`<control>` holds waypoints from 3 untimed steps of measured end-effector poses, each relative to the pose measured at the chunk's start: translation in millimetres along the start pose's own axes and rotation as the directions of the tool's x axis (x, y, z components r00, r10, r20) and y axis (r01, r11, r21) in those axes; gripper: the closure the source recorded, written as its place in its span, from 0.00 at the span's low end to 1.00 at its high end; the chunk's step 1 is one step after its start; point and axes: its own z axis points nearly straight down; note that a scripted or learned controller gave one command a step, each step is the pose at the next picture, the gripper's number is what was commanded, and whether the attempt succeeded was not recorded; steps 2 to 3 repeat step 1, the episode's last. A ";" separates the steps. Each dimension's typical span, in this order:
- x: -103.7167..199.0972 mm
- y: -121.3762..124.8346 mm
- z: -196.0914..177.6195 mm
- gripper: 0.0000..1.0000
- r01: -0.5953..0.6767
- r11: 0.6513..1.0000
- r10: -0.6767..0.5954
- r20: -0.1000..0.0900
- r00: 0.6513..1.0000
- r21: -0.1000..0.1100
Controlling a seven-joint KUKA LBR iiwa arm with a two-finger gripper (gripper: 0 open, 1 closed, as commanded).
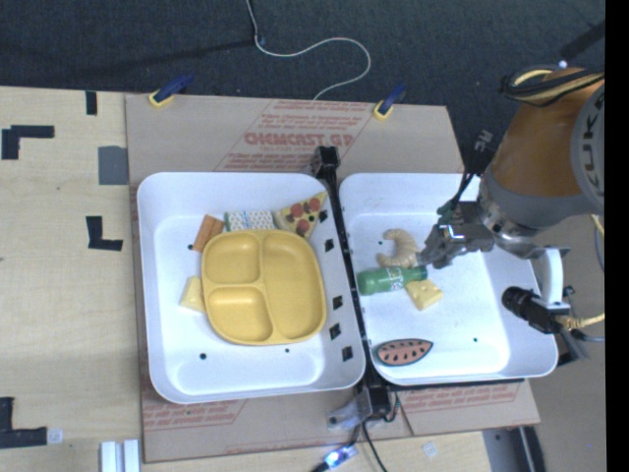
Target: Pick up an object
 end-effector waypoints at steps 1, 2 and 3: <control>8.2 -8.5 14.9 1.00 -0.001 1.000 0.001 0.001 1.000 0.004; 8.2 -8.5 14.9 1.00 -0.001 1.000 0.001 0.001 1.000 0.004; 8.2 -8.5 14.9 1.00 -0.001 1.000 0.001 0.001 1.000 0.004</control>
